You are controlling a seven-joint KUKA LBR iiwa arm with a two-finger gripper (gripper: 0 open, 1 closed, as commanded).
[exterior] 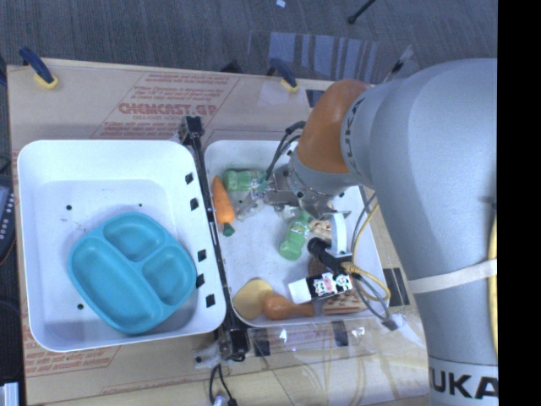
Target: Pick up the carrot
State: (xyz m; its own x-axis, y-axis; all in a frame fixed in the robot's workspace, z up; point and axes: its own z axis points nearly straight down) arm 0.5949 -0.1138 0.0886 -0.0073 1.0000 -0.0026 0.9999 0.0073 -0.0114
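The carrot [222, 203] is lying in the right bin [254, 265], tight along its left wall, green stub pointing toward the near side, w/ nothing gripping it. The arm [423, 184] is reaching in from the right, orange band [325, 138] sitting over the bin's far half. The claw [269, 194] is hanging low just right of the carrot, next to a green bottle [241, 180]; can't tell how far open it is, too cluttered there. Another green bottle [293, 237] is lying mid-bin, and a tan wooden spoon-like piece [266, 301] is resting at the near edge. The left bin [51, 176] is carrying a blue divided tray [131, 269]. Both bins are sitting on the cardboard-covered worktop [127, 100].
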